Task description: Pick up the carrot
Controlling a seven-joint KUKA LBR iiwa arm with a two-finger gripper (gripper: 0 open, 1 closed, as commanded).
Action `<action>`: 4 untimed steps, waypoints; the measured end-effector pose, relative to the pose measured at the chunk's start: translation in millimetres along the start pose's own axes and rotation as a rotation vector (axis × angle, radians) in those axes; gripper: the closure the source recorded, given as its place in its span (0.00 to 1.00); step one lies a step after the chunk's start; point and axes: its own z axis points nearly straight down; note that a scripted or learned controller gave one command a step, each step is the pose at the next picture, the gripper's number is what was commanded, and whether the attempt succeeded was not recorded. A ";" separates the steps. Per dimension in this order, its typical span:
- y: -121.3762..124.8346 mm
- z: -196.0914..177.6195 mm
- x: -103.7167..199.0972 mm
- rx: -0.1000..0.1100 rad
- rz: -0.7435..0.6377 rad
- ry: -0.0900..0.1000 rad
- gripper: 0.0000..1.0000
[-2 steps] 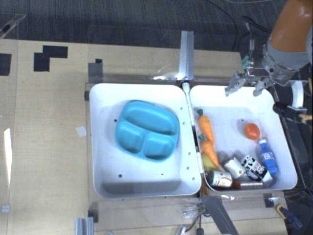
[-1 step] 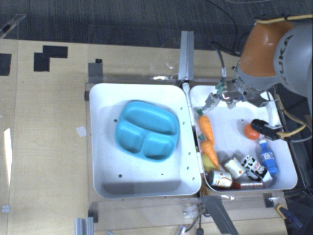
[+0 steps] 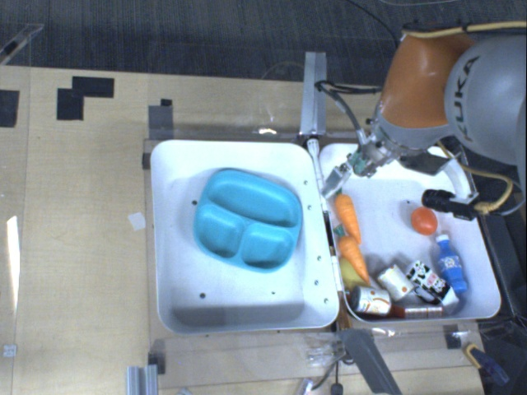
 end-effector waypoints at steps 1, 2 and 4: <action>-27.0 -28.9 6.6 -0.001 -0.214 -0.001 0.00; -10.7 37.2 -76.5 -0.002 -0.520 -0.003 0.00; -54.1 81.0 -60.9 -0.008 -1.147 -0.015 1.00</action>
